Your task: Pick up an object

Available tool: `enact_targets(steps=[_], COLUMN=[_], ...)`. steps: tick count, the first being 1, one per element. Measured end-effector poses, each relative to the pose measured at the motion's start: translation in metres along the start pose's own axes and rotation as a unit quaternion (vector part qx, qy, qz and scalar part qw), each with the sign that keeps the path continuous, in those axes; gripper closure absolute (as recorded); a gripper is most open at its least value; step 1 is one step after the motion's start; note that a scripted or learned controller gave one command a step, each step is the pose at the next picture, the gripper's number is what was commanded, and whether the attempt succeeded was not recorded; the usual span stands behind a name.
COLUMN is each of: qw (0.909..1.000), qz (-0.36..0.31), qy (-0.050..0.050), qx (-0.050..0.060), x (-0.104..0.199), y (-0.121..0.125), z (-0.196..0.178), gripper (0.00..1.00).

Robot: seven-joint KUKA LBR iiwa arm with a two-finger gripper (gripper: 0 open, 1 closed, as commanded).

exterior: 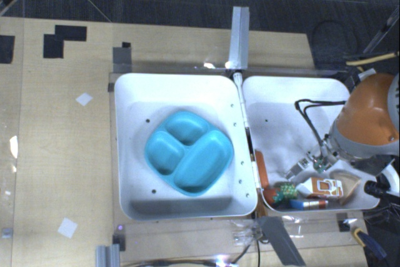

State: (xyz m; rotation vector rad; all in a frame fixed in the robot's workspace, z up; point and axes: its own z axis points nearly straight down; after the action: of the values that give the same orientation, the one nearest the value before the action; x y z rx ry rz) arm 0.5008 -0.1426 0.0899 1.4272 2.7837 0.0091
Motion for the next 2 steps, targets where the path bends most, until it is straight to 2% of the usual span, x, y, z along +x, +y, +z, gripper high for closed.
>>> enact_targets(steps=[1, 2], qw=[1.0000, 0.9957], qz=[-0.008, 0.093], qy=[0.001, 0.002], qx=[0.003, 0.004], x=[-0.103, -0.027], y=[0.063, -0.004], z=[-0.012, -0.072], gripper=[0.00, 0.00])
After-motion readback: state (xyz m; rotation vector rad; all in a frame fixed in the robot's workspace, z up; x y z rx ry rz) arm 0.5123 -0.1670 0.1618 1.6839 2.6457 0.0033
